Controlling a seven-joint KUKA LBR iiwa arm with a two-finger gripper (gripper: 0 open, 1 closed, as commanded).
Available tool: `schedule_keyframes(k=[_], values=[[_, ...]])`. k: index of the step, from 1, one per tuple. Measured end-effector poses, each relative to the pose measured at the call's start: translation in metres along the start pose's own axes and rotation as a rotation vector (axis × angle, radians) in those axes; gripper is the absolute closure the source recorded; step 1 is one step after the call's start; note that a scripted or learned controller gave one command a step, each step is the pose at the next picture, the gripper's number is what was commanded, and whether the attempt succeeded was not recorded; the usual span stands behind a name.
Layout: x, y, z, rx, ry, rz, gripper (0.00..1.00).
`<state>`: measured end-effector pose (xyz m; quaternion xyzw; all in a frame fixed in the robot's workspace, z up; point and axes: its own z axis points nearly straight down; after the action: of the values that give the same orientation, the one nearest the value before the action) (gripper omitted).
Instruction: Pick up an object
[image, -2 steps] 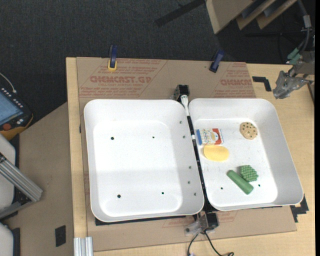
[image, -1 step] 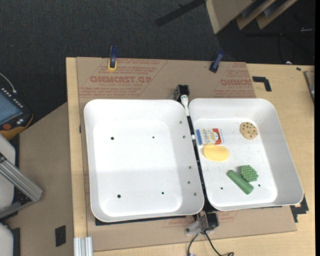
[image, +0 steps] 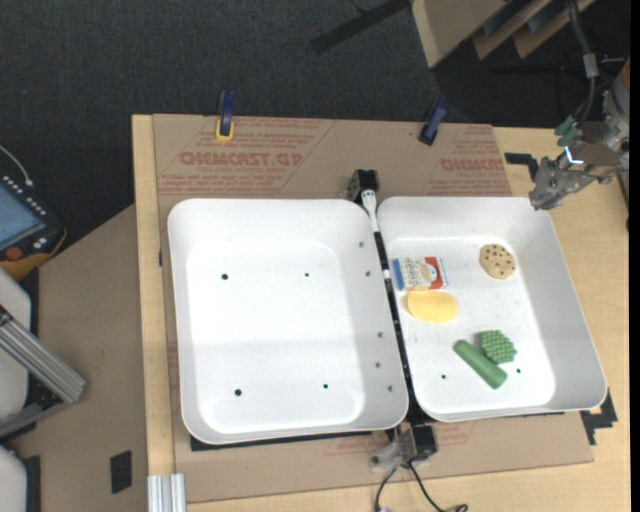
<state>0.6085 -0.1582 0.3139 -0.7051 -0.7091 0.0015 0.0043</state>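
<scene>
The gripper (image: 553, 186) hangs just past the upper right corner of the right bin (image: 560, 300), near the rim and well apart from anything it could take; whether its fingers are spread or pressed together cannot be told at this size. Nothing sits between them, so the pick looks not yet begun.

All the candidates lie in the right bin, loosely scattered on its smooth white floor, probably so each can be reached from above. A round cookie (image: 497, 260), tan and speckled, sits nearest the gripper. A small flat box (image: 418, 272) with red, white and blue print lies close to the divider, touching or just beside a smooth yellow lemon (image: 432, 306) below it. Lower down, a green stick (image: 480, 364) lies at a slant, its end against a bumpy green lump (image: 498, 346).

The left bin (image: 200, 330) is a shallow glossy tray with rounded corners. Both bins rest on a brown printed board (image: 250, 155), clamped to the desk (image: 90, 290) at its far edge, likely to keep it from shifting
</scene>
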Motion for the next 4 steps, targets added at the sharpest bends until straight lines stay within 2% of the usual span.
schedule_keyframes(k=[1, 2, 3, 4], values=[[0.054, -0.022, -0.102, -0.020, -0.005, 0.000, 1.00], [0.083, -0.017, -0.018, 0.001, -0.001, 0.002, 1.00], [0.092, -0.063, -0.039, -0.007, -0.003, 0.005, 1.00], [0.092, -0.108, -0.076, -0.014, -0.004, 0.006, 1.00]])
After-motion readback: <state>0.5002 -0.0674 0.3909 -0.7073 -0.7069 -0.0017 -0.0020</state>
